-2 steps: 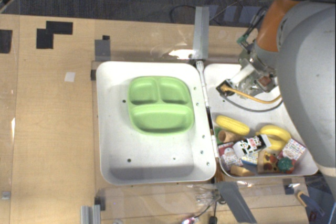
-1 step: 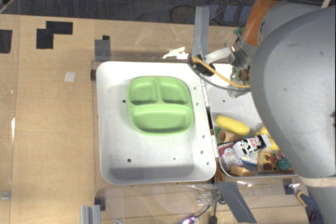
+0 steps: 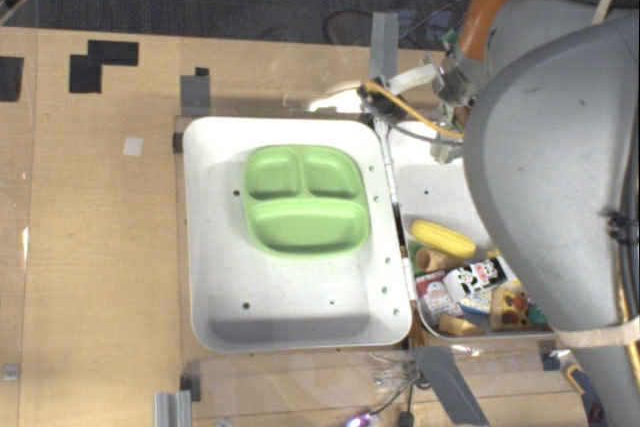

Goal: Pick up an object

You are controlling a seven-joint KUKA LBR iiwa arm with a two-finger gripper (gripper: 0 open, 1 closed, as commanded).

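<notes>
- Green divided plate (image 3: 304, 198) lies in the left bin (image 3: 215, 245).
- Corn cob (image 3: 443, 237) (yellow) lies in the right bin (image 3: 425, 185) among small items.
- The arm (image 3: 560, 165) hides the gripper; its state cannot be told.

No text, brand or number can be read here. The small printed red-and-white packets (image 3: 462, 287) in the right white bin (image 3: 437, 191) carry print too blurred to make out.
</notes>
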